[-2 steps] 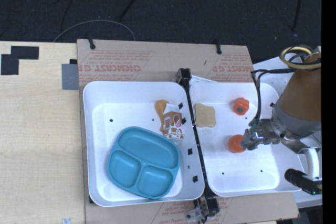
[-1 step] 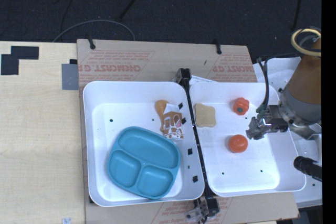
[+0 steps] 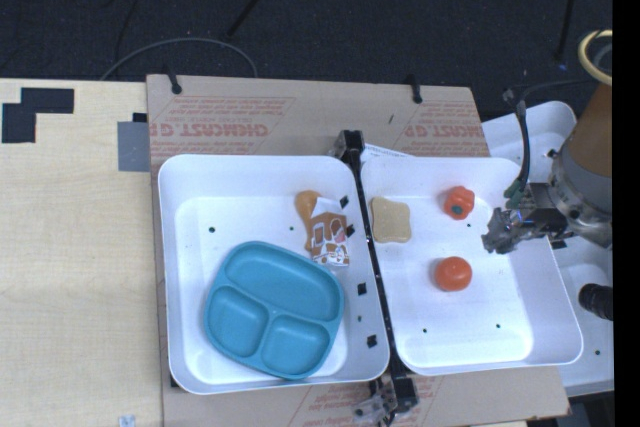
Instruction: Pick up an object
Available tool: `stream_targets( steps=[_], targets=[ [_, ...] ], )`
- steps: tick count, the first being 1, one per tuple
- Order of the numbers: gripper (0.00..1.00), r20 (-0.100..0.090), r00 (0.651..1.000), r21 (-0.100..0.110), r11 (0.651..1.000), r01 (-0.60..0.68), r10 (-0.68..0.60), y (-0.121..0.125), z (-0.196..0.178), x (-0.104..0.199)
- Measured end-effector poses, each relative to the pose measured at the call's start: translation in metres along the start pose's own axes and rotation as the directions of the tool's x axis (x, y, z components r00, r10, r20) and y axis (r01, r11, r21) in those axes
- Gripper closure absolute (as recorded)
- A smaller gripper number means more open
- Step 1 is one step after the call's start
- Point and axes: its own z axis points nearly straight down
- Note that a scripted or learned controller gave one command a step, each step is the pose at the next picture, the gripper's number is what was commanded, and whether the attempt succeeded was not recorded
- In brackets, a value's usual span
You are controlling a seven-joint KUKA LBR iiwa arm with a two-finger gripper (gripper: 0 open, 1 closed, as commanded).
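Gripper found low over right bin, near its right wall; state of fingers could not be told from the slanted view, nothing seen between them. Nearest candidates: lower tomato, close to the left and below, and upper tomato, apart from it. Judged best: centre squarely over the lower tomato, descend straight, close across its widest part. Bread slice lay by the divider. Left bin held blue tray and small packet. No obstruction noted.

Blue tray smooth glossy plastic; white bins smooth plastic; cardboard matt.
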Motion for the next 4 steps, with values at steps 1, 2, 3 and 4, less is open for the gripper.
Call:
stream_targets(
  steps=[1, 2, 3, 4],
  targets=[
    [1.0, -0.002, 1.0, 0.004, 1.0, 0.004, -0.004, 0.011, 0.006, 0.054],
    [1.0, -0.002, 1.0, 0.006, 1.0, 0.002, -0.002, 0.027, 0.023, 0.098],
    [1.0, -0.001, 1.0, 0.007, 1.0, 0.004, -0.004, 0.036, 0.037, 0.156],
    [1.0, -0.001, 1.0, 0.008, 1.0, 0.004, -0.004, 0.038, 0.067, 0.208]
  ],
)
